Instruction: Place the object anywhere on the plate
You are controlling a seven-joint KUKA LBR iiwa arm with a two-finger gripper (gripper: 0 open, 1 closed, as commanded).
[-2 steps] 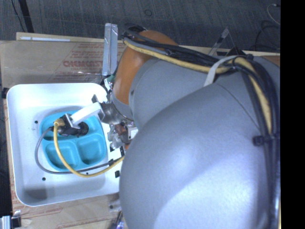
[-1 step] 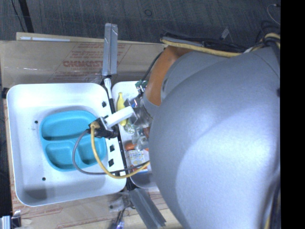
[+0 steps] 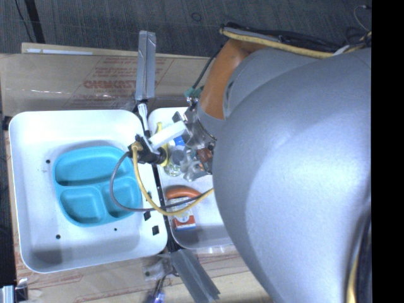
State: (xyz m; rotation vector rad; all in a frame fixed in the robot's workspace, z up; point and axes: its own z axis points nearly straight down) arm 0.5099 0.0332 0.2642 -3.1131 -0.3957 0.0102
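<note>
Flanking cardboard (image 3: 82, 74), white bins (image 3: 25, 188) hold plate (image 3: 95, 188).

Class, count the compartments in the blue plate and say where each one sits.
3. The blue plate in the left bin has one long compartment along its upper side and two smaller ones below, side by side.

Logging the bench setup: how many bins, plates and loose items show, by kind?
White bins: 2, left bin, right bin
Blue divided plate: 1
Orange item in the right bin: 1
Small box below it: 1
Total: 5
</note>
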